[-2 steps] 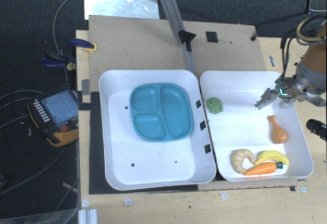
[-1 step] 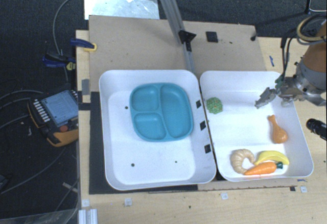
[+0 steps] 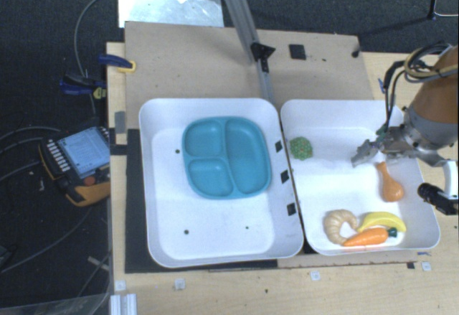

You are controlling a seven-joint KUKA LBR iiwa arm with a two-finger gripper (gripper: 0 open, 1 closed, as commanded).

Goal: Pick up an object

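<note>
The right white bin [image 3: 331, 184] holds several toy foods. A green broccoli-like piece [image 3: 300, 148] lies near its left wall. A tan drumstick [image 3: 391, 184] rests at the right. Along the front wall lie a croissant [image 3: 338, 224], a yellow banana [image 3: 382, 220] and an orange carrot [image 3: 366, 237], close together. My gripper [image 3: 369, 152] hangs over the right half of this bin, just up and left of the drumstick and well right of the green piece. I see nothing held in it.
The left white bin [image 3: 215, 231] carries a blue divided plate [image 3: 226, 157]. A slanted grey pole [image 3: 240, 12] crosses the brown board behind the bins. Cables and a handheld controller [image 3: 77, 163] lie on the floor at the left.
</note>
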